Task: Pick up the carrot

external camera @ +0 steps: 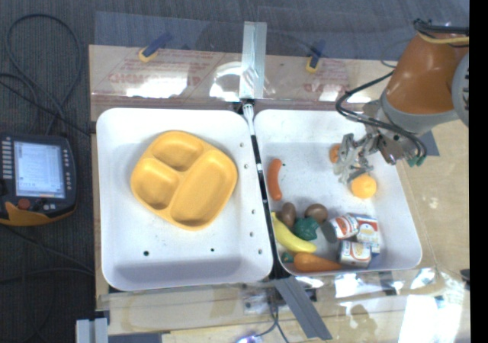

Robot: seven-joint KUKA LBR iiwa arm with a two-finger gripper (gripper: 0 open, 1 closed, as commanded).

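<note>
Seen from above the bench, two shallow white plastic bins are sitting side by side, smooth and glossy, with rounded corners. The left bin is holding a yellow three-part plate, moulded and softly rounded. The right bin is carrying a scatter of toy food.

The carrot is lying on its side against the right bin's near wall, a smooth orange cone tapering toward the right, its thick end just beside the tip of a yellow banana. A dark green vegetable and two brown mushrooms are sitting just behind it, and small red-and-white cartons are resting at its narrow end. A slim orange-red sausage is lying near the bin's left wall.

My arm is reaching in from the right, its orange band bulging above the grey wrist, black cables looping beneath. My gripper is hanging over the far right part of the right bin, metal fingers pointing down, well apart from the carrot. A round orange fruit is lying just below the fingertips and another small orange piece is sitting at their left. I cannot tell how wide my gripper is standing, and nothing is visibly caught in it.

A grey handheld screen is lying on the dark carpet at left.
</note>
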